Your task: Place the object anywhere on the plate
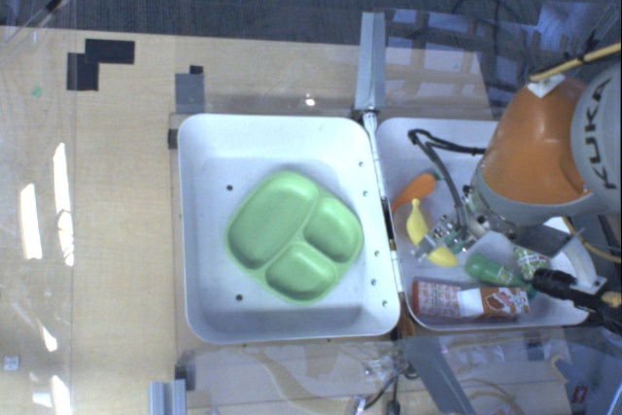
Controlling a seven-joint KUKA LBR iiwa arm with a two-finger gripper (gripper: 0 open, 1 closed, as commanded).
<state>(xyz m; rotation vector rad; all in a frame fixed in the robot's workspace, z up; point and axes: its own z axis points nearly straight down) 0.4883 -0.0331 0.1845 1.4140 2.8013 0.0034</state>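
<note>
Matt green plastic plate, smooth white plastic bin, pale wood-look bench

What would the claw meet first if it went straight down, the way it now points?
Most likely the yellow banana in the right bin, just under the claw. The green bottle lies close beside it; depth is hard to judge from this slanted view.

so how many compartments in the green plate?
3. On the green plate: one long section on its left, one at upper right, one at the bottom. The plate sits in the left bin.
</note>
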